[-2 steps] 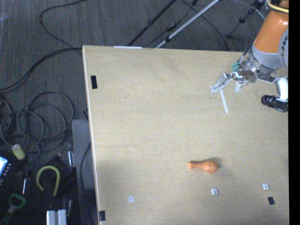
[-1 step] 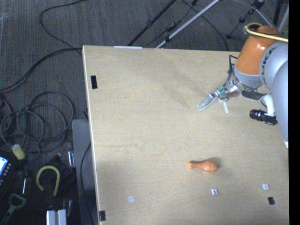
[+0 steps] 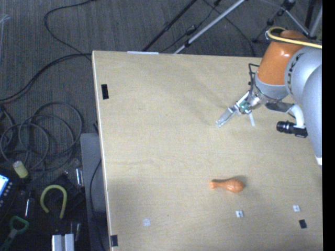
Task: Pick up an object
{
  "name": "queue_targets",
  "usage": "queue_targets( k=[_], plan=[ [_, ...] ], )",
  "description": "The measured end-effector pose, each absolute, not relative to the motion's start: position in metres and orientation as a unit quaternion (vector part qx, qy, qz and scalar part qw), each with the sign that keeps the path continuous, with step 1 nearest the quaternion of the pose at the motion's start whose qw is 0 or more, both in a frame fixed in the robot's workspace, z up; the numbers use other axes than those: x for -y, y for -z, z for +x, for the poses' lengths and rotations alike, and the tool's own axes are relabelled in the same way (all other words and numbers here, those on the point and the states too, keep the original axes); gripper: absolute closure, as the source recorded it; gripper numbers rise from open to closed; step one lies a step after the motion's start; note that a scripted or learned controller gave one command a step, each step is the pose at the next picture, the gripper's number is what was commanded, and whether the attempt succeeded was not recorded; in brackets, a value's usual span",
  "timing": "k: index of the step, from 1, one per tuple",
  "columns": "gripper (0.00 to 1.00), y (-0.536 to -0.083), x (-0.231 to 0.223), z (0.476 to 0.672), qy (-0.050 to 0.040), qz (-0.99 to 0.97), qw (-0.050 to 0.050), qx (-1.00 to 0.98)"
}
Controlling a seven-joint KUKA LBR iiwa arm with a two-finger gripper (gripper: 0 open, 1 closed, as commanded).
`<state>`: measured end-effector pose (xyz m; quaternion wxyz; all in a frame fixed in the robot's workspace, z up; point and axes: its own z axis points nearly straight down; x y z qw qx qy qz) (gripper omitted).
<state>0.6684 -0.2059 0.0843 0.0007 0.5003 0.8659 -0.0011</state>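
Observation:
An orange, gourd-shaped object [image 3: 228,185] lies on its side on the tan bench top [image 3: 157,140], in the lower right part of the camera view, with its narrow end pointing left. My gripper [image 3: 236,122] hangs above the bench at the right, up and slightly right of the object and well apart from it. Its two pale fingers [image 3: 225,119] are spread open, and nothing is between them. The grey arm with its orange band [image 3: 276,61] comes in from the right edge.
Small markers dot the bench: a black tag [image 3: 104,91] near the left edge, and white squares [image 3: 239,213] and a black one [image 3: 302,224] at the lower right. Cables [image 3: 42,135] and tools lie on the floor to the left. Tripod legs [image 3: 220,14] stand behind the bench.

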Motion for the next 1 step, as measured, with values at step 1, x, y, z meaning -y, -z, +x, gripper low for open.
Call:
queue_targets(
  k=[1],
  plan=[
    [1.0,-0.0944,0.2053,0.6692,-0.0002,0.501,0.002,-0.866]
  ],
)
